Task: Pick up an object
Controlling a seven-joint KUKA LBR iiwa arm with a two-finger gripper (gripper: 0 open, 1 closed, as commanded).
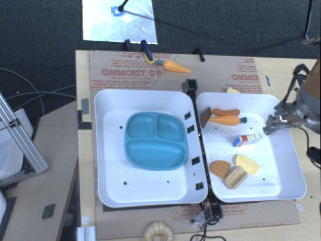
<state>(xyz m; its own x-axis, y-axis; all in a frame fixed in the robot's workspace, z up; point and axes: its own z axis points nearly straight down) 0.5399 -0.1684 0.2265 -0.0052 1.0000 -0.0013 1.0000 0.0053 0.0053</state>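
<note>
From above, the gripper point(273, 123) hangs over the right edge of the right bin point(288, 159); whether it's open or closed, I can't tell, and nothing shows in its grasp. In that bin: a sausage point(226, 112), a carrot point(226, 120), a small carton point(247, 140), a yellow piece point(247, 164), a cookie point(219, 168) and a bread piece point(235, 177). The left bin point(108, 134) holds a blue divided plate point(156, 140). Another carrot point(173, 67) lies on the cardboard point(120, 72) behind the bins.

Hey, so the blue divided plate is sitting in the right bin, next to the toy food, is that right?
Not quite. The camera view shows the blue divided plate in the left bin; the toy food, like the carrot, lies in the right bin.
</note>
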